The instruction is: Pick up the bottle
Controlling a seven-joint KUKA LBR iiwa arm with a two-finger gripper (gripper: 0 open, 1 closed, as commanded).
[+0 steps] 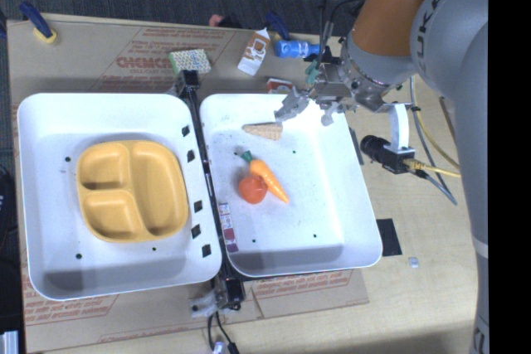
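Reaching in from the right edge of the frame, the grey arm [465, 54] with its orange band [394, 12] held the gripper [311, 105] above the upper rim of the right bin [357, 220], just right of the frame's centre. Its two fingers stood apart, with nothing between them. One fingertip [290, 108] hung just above and beside a tan wedge-shaped piece [264, 130] that lay near the top of that bin. Lower in the same bin, near its middle, an orange toy carrot [268, 178] lay touching a red-orange round toy [252, 190].

The bottle [292, 49], blue with a white end, lay on its side on the cardboard [108, 54] outside both bins, above the right bin's upper edge and just beside a small carton [254, 52]. It sat near the gripper but apart from it.

The left bin [41, 244] held a yellow divided plate [133, 188] lying flat at its centre.
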